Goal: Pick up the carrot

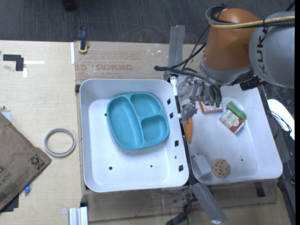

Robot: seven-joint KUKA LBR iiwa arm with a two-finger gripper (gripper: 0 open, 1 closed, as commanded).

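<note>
Carrot (188,129) is seen just below the gripper (189,110), touching or nearly touching its tip, against the right bin's (243,172) left wall. Whether anything is gripped cannot be told. A cookie (220,168) lies further below, a plate (137,120) to the left.

On the tabletop (37,107) two bins stand side by side. A divided plate (137,120) lies in the left bin (93,172). In the right bin (262,158), the carrot (188,128) lies at its left wall, a cookie (220,168) nearer the front.
</note>
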